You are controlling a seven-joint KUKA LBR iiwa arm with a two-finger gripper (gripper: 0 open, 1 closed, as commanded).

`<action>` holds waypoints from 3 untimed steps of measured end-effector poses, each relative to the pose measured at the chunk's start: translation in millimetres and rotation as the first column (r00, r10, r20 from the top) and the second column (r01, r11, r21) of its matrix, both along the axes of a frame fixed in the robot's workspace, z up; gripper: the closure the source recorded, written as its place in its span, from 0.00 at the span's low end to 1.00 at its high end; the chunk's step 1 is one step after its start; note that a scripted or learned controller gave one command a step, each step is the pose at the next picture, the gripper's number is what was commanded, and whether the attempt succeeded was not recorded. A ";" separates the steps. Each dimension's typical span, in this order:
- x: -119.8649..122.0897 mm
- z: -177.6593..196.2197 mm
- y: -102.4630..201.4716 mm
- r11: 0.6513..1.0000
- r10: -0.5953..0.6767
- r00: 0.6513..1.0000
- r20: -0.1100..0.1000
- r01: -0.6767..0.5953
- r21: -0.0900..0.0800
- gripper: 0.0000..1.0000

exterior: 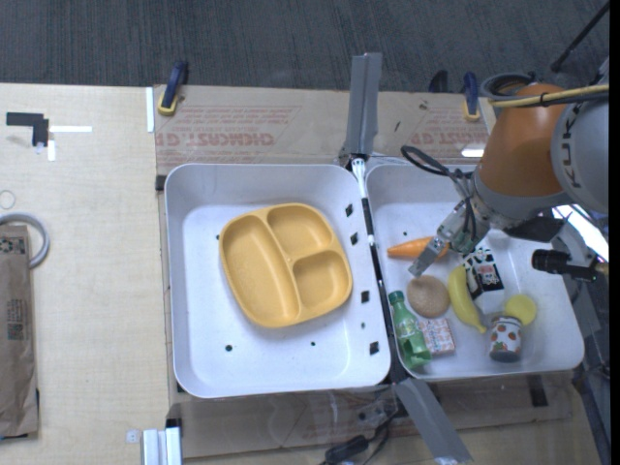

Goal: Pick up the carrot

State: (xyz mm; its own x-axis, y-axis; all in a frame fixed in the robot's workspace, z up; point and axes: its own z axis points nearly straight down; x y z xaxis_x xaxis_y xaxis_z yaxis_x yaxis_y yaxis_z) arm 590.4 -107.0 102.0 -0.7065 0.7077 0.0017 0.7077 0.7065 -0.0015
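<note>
Gripper low in right bin – narrow, fingertips at carrot, grasp unclear

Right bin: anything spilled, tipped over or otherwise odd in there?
Nothing spilled. The green bottle lies on its side against the right bin's left wall, partly over a small packet. The carrot lies flat at the hand.

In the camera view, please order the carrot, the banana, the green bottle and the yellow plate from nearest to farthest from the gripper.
Measured from the gripper:
1. carrot, right beside its tip, on the left.
2. banana, below and to the right.
3. green bottle, lower, by the bin divider.
4. yellow plate, in the left bin.
</note>
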 end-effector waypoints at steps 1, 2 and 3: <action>0.7 9.8 -1.5 1.000 -0.005 1.000 0.003 0.005 0.000 1.00; 46.7 -5.1 -63.9 0.998 -0.055 0.998 0.014 0.056 -0.003 1.00; 53.2 -5.3 -113.3 0.979 0.206 0.979 0.011 -0.206 -0.003 1.00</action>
State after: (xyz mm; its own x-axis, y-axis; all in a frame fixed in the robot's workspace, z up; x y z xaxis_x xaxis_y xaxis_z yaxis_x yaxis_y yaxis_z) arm 643.6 -220.3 96.7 -0.8371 0.5471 -0.0079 0.5470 0.8371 0.0045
